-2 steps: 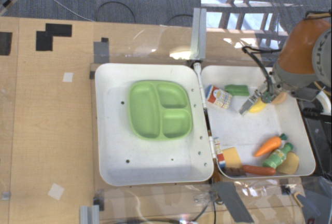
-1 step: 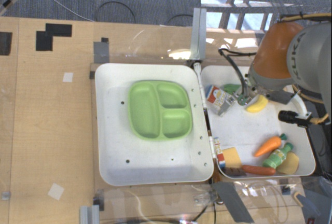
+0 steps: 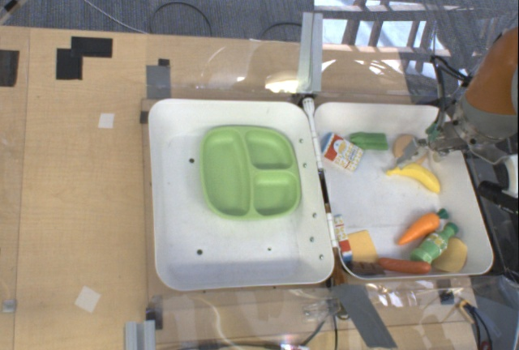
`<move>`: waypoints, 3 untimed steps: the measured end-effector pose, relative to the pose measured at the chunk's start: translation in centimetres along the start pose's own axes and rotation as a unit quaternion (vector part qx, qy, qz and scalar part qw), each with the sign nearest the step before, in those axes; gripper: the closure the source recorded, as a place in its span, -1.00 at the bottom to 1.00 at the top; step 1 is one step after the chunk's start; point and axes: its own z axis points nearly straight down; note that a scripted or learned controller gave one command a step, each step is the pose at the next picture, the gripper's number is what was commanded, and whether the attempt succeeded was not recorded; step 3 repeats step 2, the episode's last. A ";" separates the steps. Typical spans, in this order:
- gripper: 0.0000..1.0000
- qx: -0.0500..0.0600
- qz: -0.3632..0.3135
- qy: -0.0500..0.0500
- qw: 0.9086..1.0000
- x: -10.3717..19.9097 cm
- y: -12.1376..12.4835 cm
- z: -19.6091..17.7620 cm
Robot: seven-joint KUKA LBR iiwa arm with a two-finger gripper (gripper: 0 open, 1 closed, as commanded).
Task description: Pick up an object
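Camera view: I am reaching into the right bin point(image 3: 478, 211) from its far right side, my gripper point(image 3: 415, 150) hanging low just above the banana point(image 3: 416, 176), which I judge the likeliest pick. Its fingers are standing apart, clasping nothing. A carrot point(image 3: 419, 228), green bottle point(image 3: 435, 244) and small carton point(image 3: 342, 152) are lying loose nearby; the green divided plate point(image 3: 248, 172) is sitting in the left bin point(image 3: 174, 243).
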 end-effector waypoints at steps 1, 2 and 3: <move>-1.00 -0.001 0.035 0.000 0.999 0.8 -3.1 3.3; 1.00 -0.006 0.032 -0.003 0.999 0.7 -2.7 1.8; 1.00 -0.006 0.032 -0.003 0.999 0.7 -2.7 1.8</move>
